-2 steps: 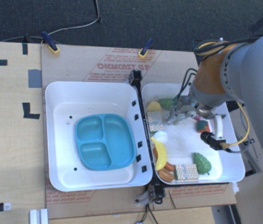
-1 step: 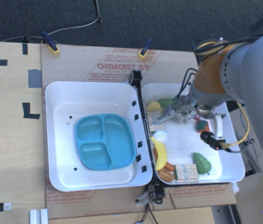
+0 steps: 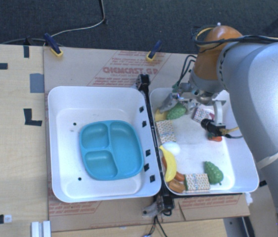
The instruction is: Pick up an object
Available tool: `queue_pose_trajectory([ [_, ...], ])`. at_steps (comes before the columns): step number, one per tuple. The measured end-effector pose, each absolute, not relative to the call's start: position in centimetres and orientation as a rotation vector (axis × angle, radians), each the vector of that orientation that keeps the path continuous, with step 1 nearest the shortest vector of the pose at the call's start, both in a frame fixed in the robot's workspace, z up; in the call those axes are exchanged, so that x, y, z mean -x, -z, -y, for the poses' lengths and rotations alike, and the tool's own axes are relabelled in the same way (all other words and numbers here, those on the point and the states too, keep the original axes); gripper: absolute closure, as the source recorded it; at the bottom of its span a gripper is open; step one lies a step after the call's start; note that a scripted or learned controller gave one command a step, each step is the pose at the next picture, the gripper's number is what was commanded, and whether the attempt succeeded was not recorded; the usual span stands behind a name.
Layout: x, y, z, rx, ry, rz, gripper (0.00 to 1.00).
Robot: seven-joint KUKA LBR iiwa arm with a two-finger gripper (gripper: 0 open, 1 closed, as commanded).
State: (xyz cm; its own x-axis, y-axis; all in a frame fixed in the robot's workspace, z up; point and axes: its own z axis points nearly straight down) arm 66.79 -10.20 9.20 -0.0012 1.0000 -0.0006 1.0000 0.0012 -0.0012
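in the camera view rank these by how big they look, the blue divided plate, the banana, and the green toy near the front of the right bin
1. Blue divided plate, clearly largest.
2. Banana.
3. Green toy, though it looks close to the banana in size.

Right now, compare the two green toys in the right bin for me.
The green toy near the gripper lies at the bin's far end, smooth and oblong, beside the arm's wrist. The green toy at the near end is bumpier and darker, lying apart from the arm beside a patterned block. Both are green, small and rest on the right bin floor.
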Motion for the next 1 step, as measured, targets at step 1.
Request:
queue_pose_trajectory([
  [1,-66.78,-10.19,10.22,2.219,-0.005,2.223,1.0],
])
